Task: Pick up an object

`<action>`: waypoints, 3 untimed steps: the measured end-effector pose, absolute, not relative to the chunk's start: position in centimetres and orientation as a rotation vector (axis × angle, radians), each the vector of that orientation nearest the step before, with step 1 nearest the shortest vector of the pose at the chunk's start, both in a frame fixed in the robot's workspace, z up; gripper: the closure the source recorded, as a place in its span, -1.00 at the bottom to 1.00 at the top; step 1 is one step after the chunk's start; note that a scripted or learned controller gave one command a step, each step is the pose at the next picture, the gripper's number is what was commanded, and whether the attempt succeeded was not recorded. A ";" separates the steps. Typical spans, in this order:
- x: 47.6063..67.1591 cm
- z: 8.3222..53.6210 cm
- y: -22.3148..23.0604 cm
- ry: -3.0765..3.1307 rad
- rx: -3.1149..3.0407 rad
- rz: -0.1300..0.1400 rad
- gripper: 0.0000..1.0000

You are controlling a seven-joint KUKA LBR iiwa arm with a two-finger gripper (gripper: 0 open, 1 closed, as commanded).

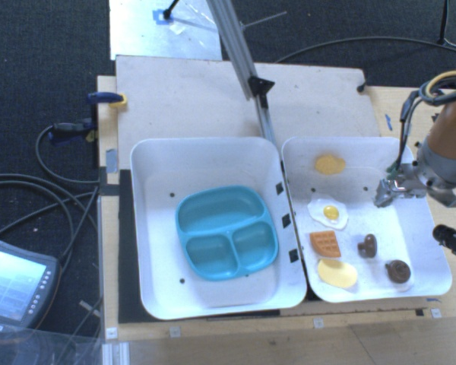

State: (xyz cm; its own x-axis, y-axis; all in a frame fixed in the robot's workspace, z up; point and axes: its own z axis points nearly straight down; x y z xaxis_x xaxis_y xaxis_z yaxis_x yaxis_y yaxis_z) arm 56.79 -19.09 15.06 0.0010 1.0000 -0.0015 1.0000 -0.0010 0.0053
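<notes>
The right bin (418, 226) holds several toy foods: a round yellow piece (330, 164) at the back, a fried egg (329, 214), a waffle square (325, 243), a pale yellow slice (337, 274), a small brown piece (367, 245) and a brown donut-like piece (398, 271). My gripper (385, 195) hangs at the right side of this bin, above bare floor to the right of the egg. Nothing shows between its fingers.
The left bin (156, 280) holds a blue three-compartment plate (226, 231). A slanted metal pole (239, 48) crosses the bench behind the bins. Cables and a teach pendant (11, 280) lie on the floor at left.
</notes>
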 end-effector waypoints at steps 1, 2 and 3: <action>56.5 21.3 -18.8 2.222 2.210 0.007 1.00; 56.6 24.0 -18.8 2.226 2.211 0.005 1.00; 57.5 23.5 -13.0 2.234 2.208 0.004 1.00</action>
State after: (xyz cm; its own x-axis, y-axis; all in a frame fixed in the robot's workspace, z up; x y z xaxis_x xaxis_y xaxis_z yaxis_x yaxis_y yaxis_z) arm 57.50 -12.97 23.47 -0.0115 0.9999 0.0015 0.9999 0.0115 0.0020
